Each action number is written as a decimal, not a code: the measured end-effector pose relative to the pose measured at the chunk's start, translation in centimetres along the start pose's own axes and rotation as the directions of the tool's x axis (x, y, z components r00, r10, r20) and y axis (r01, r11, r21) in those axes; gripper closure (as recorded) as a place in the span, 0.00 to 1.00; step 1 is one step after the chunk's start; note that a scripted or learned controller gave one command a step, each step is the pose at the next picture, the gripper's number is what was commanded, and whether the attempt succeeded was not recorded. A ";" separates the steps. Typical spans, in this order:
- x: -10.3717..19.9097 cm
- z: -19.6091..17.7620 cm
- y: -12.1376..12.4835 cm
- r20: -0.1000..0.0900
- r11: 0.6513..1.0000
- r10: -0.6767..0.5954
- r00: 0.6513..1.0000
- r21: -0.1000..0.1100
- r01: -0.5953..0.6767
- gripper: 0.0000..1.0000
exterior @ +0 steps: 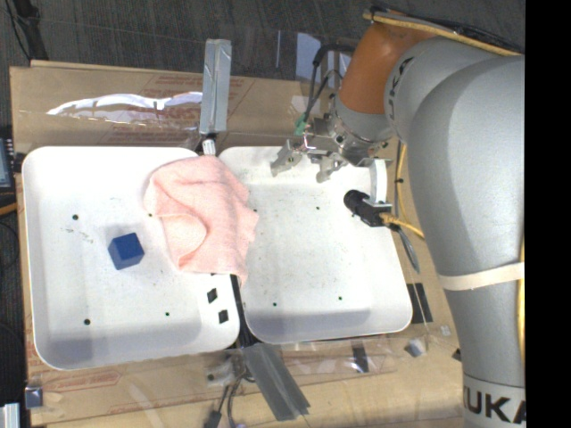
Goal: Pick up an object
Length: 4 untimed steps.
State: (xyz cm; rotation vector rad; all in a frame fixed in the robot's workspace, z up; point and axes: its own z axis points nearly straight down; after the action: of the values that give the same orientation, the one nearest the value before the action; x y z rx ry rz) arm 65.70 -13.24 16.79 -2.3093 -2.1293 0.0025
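Observation:
A pink cloth (202,212) lies crumpled over the divide between the two bins, mostly in the left bin (53,266). A small blue cube (127,250) sits on the left bin's floor, left of the cloth. My gripper (303,163) hangs over the far edge of the right bin (321,275), well right of the cloth. Its two grey fingers (284,160) are spread apart with nothing between them.
The grey arm with its orange band (366,69) fills the right side and overhangs the right bin's right edge. A black part with a yellow cable (366,208) sticks out over that bin. A grey post (214,92) stands behind the bins.

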 end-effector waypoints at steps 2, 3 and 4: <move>-6.8 -13.1 0.6 -0.001 0.991 0.133 0.991 -0.001 -0.133 0.00; -7.0 -14.5 -1.7 -0.001 0.991 0.137 0.991 0.003 -0.137 0.00; -7.0 -10.8 -3.4 0.000 0.989 0.150 0.989 0.003 -0.150 0.00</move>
State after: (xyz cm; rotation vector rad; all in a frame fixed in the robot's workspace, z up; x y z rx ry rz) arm 61.76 -19.96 27.64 -2.4609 -1.9487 0.0053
